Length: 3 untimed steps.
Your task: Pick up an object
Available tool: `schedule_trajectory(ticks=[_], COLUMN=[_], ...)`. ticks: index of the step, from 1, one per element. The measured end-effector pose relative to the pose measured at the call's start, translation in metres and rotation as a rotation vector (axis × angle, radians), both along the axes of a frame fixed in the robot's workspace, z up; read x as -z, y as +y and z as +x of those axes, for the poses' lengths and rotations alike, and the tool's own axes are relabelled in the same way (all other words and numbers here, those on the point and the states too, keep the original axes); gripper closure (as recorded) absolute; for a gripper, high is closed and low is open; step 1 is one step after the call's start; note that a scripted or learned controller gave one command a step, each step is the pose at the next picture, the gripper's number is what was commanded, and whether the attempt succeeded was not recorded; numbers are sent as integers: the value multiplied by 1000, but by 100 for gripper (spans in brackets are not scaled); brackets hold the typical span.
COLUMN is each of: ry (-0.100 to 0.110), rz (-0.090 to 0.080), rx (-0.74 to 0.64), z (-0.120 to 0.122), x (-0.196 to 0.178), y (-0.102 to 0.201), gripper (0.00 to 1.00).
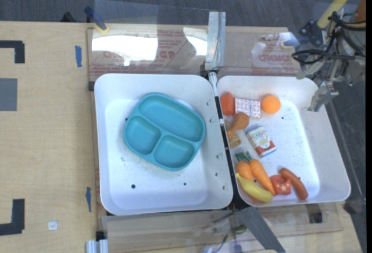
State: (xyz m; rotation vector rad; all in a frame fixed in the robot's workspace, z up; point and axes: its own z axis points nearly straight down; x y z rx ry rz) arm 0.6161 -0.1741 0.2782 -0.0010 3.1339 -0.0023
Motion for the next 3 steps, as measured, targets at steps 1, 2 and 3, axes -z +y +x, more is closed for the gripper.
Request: schedule_trajectory(ticks=[1,2,3], ry=[10,-13,-20], rz=[5,-2,-9], rx=[-231,-211,-63], z=[9,-39,-90], x=[128,183,186], y=[70,77,70], gripper=[0,0,0])
